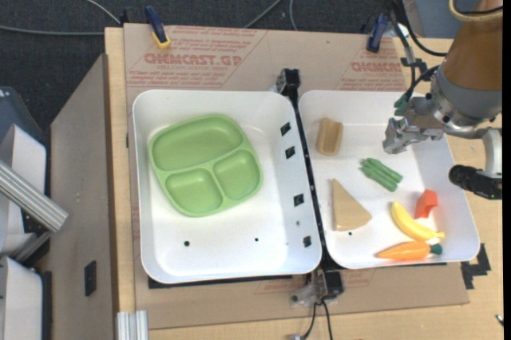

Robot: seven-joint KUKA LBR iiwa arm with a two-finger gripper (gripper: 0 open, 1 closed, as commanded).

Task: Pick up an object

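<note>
Two shallow white bins are seen side by side on a brown board clamped to the bench. The left bin [152,195] holds a green divided plate [206,164] with three compartments, set toward the bin's upper left part.

The right bin [455,195] holds the toy food items. A tan bread-like block [329,136] lies near the bin's upper left corner. A tan wedge [349,207], shaped like a slice of cheese or bread, is placed below it, near the divider between the bins. A green bean pod [381,173] lies tilted between the block and the wedge, a little to their right. A yellow banana [412,222] is found at the lower right, with a small red-orange piece [426,202] just above it and touching or nearly touching it. An orange carrot [407,251] with a green top lies along the bin's lower edge, just below the banana.

The arm is seen reaching in from the right, its orange band [477,35] above the grey wrist. The gripper [403,135] is positioned over the upper right part of the right bin, above and to the right of the bean pod and apart from it. Nothing is seen between its fingers, and all items are resting on the bin floor. Whether the jaws are open or closed cannot be told from this angle.
</note>
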